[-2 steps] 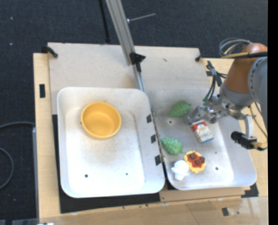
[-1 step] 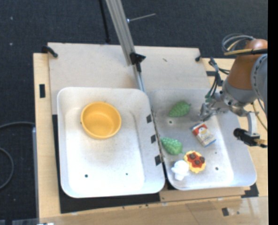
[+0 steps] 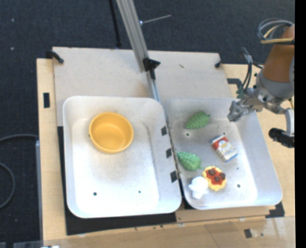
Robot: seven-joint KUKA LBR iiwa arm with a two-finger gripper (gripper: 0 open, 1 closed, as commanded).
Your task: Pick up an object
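Gripper (image 3: 236, 111) above right bin's (image 3: 261, 164) far corner; finger state unclear. Risks closing on nothing, carton (image 3: 224, 148) well apart.

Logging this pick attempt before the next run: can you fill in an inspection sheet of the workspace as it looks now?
Surface: wooden bench bearing two shallow white bins, left bin and right bin, side by side.
Job's things: in the right bin, two green lumps, a small red and white carton, a yellow piece with red spots and a white piece touching it.
Clutter: yellow bowl, upright in the left bin.
Grippers: gripper over the right bin's far right edge, nothing between its fingers; open or shut unclear.
Cables: grey loops above the arm; dark cable on the floor, left.
Surroundings: dark carpet; slanted metal post.
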